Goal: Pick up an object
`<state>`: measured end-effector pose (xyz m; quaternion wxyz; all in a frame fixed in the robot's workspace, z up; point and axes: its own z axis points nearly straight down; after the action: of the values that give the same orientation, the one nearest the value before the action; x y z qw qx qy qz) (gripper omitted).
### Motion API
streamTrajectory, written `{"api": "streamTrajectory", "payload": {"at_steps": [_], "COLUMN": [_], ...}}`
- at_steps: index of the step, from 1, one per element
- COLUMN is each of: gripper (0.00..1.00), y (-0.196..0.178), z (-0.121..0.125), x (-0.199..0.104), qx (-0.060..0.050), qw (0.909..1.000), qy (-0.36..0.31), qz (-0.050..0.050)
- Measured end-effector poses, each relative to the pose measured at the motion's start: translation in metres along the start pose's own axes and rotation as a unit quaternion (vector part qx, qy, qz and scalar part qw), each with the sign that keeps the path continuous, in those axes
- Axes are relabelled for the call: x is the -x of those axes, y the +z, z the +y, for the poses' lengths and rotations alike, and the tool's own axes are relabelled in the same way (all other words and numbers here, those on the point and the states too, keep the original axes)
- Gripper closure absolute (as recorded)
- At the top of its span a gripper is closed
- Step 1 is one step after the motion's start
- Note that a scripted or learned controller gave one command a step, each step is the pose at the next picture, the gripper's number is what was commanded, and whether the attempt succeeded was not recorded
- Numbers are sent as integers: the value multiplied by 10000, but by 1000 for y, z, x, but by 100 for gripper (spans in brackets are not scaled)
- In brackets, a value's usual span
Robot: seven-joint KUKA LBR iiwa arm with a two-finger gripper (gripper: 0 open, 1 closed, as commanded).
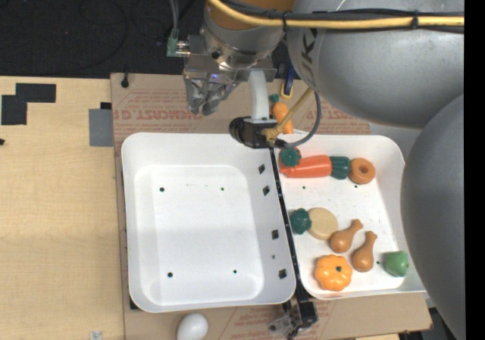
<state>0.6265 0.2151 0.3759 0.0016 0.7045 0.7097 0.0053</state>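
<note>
My gripper [208, 101] hangs high over the cardboard just behind the back rim of the left bin [140, 179], whose floor is bare. I see nothing in it. The right bin [394, 202] holds the toys: an orange-red carrot with a green top [307, 166] at the back, a brown doughnut [363, 171], a beige disc [323, 223] beside a small dark green piece [300, 220], two brown drumsticks [345, 235] [364, 251], an orange pumpkin [333, 272] and a green pepper [395, 263]. All lie well right of and in front of the gripper.
The grey arm [379, 35] fills the upper right and overhangs the right bin's far side. A white egg [192, 325] lies on the cardboard in front of the left bin. A ridge with black clips [274, 234] divides the two bins.
</note>
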Motion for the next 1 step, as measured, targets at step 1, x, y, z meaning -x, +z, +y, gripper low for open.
{"api": "streamTrajectory", "payload": {"at_steps": [1], "gripper": [100], "y": [-173], "z": [-5], "x": [-30], "qx": [20], "qw": [10000], "qy": [18], "qz": [3]}}
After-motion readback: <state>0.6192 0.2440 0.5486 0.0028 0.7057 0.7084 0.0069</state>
